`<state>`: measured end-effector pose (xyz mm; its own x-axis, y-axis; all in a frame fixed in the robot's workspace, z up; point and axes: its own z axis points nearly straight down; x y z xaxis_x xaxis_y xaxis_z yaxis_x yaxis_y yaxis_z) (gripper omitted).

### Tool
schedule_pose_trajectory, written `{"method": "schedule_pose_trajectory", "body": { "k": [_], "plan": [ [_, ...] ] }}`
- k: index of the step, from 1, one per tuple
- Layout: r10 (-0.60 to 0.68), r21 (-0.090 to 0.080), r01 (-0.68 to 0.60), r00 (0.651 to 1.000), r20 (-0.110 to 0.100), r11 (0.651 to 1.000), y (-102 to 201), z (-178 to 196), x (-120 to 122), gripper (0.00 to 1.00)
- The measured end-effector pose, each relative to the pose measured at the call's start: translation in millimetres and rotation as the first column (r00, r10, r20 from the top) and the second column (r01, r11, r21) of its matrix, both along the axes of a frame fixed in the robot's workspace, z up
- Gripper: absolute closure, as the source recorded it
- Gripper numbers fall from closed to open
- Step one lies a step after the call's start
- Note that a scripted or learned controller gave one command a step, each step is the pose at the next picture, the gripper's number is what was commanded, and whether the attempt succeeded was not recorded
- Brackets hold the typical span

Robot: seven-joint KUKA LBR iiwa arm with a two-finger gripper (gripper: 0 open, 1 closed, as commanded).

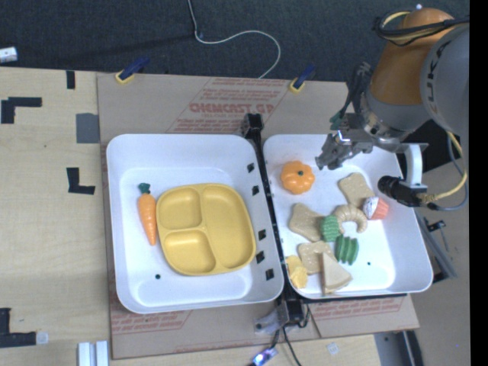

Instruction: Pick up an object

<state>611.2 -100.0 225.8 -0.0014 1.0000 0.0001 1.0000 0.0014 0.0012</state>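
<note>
Camera view has the fingers [334, 158] poised over the far edge of the right bin [396, 269]; whether they are spread or closed I cannot tell, and nothing shows between them. Just beside them lies a small orange pumpkin [297, 177], with bread pieces [305, 221] and green vegetables [339, 239] nearer the camera. Across the divider, the left bin [130, 280] holds a yellow divided plate [204, 229] and a carrot [147, 213] alongside it.

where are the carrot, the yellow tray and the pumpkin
carrot [148, 218]: camera view, mid orange body
yellow tray [206, 227]: camera view, divider where compartments meet
pumpkin [296, 178]: camera view, centre of orange body
</note>
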Motion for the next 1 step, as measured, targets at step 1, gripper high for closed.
{"method": "schedule_pose_trajectory", "body": {
  "k": [1],
  "plan": [
    [0.002, 0.0, -0.002, 1.0, -0.004, 1.0, 41.0, 1.8, -26.5, 1.0]
  ]
}}
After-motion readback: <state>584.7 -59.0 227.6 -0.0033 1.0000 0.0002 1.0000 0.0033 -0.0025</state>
